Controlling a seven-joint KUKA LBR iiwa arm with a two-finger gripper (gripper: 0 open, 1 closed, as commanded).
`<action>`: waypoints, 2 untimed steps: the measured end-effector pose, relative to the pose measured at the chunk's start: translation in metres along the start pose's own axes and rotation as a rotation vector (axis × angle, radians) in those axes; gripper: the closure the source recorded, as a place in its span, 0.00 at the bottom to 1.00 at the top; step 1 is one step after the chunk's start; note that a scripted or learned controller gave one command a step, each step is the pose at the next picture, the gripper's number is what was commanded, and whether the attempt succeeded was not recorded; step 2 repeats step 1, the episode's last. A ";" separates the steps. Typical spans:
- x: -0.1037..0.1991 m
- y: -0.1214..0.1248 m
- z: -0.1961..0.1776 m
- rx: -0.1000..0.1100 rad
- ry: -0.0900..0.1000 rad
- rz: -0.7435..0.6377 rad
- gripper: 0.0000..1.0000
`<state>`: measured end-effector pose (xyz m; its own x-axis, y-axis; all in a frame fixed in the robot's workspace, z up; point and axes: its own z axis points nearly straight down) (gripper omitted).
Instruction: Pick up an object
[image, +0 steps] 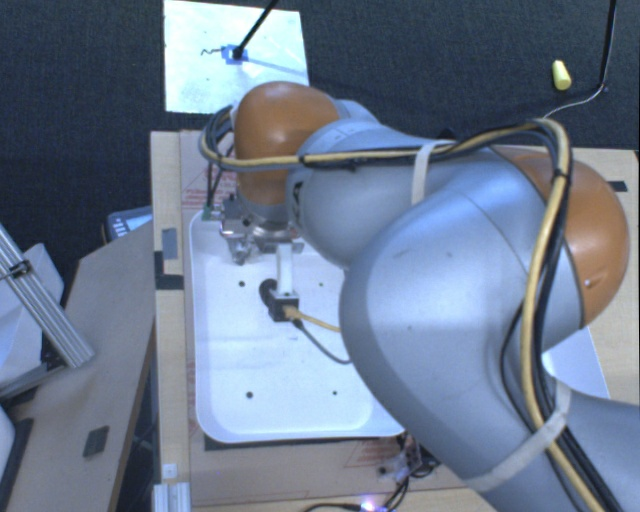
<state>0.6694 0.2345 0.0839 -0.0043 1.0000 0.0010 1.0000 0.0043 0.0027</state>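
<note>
My gripper (244, 243) hangs low over the far left corner of the left white bin (240, 400), close to its back wall. The orange wrist band (280, 135) sits right above it. Whether anything is held cannot be made out from this angle. The bin's floor shows a few small dark dots. My grey arm (450, 290) crosses the view from the right and hides the right side of this bin and nearly all of the right bin.
A pale sheet (235, 55) lies on the dark floor behind the bench. A small yellow piece (561, 73) sits at the top right. An aluminium rail (40, 310) slants at the left, beside the brown bench edge (170, 330).
</note>
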 end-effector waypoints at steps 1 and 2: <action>-0.008 -0.043 -0.015 0.005 -0.001 0.004 1.00; -0.008 -0.043 -0.015 0.005 -0.001 0.004 1.00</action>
